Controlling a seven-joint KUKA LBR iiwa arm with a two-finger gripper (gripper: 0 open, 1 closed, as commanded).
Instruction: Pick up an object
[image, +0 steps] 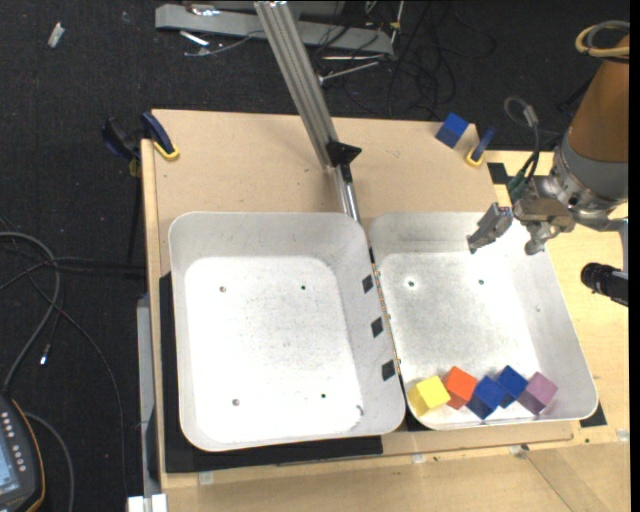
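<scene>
Here my tool (512, 232) hangs open and empty over the right bin's (560, 310) far edge; the coloured blocks (484, 390) huddle along its near edge, straight toward the camera from me.

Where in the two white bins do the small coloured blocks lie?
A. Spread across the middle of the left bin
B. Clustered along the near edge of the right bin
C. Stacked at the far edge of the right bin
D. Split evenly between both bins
B: the yellow block, orange block, blue blocks and purple block sit together along the near edge of the right bin.
</scene>
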